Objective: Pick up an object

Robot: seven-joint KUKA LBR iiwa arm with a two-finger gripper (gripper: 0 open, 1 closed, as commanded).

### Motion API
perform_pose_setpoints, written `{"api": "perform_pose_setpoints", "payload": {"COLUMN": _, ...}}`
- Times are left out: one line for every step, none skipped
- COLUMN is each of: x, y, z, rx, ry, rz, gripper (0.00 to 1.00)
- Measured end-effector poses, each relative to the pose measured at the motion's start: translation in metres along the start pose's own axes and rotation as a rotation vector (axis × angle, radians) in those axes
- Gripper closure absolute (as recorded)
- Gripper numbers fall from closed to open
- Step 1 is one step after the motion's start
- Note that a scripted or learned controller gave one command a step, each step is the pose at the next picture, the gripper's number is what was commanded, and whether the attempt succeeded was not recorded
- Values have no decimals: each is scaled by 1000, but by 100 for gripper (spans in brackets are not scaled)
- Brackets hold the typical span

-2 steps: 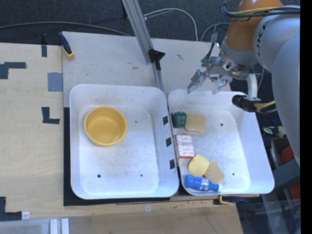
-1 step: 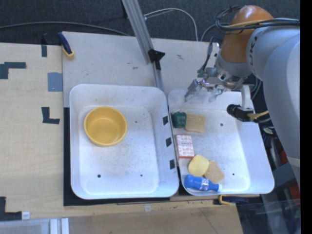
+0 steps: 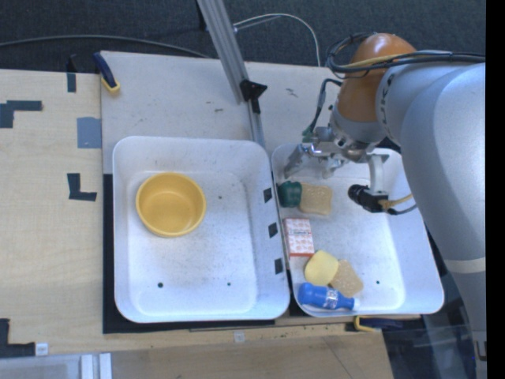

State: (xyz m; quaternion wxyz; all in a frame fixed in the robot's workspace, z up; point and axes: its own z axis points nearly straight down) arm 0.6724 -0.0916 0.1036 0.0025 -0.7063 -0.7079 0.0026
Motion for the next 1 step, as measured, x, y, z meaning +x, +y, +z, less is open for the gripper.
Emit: {"api": "perform_pose_setpoints", "payload": {"x": 0, "y": 2, "z": -14, "rx": -6, "ry": -1, "rz": -1, "gripper": 100}}
